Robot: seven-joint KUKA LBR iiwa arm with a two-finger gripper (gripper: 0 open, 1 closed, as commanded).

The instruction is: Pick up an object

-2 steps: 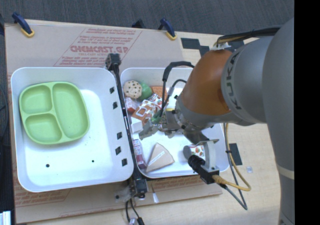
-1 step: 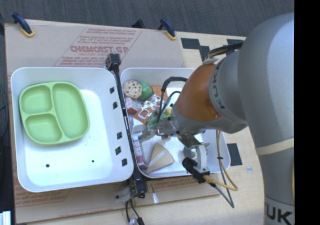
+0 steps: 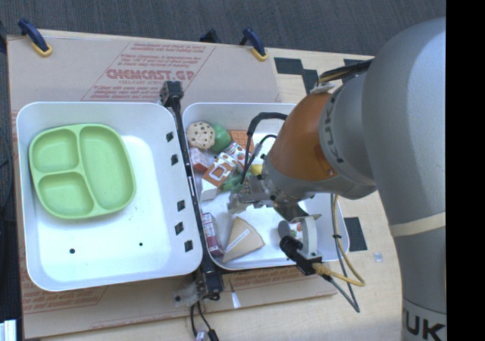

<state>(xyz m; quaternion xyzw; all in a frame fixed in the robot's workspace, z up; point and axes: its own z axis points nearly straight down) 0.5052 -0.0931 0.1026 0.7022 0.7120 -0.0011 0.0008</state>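
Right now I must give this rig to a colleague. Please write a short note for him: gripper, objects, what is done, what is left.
Gripper: low in the right bin, over the clutter; its fingers are hidden, grasp unconfirmed.
Objects: cookie, green toy, tan wedge all lie in the right bin. Green divided plate lies in the left bin.
Done: arm reached in.
Left: grasp one object and lift.

We count two white bins [image 3: 45, 271] beside the arm [image 3: 379, 135]: left of it one green three-compartment plate [image 3: 82, 171]; beneath it one cookie [image 3: 200, 133] and one tan wedge [image 3: 244, 239].
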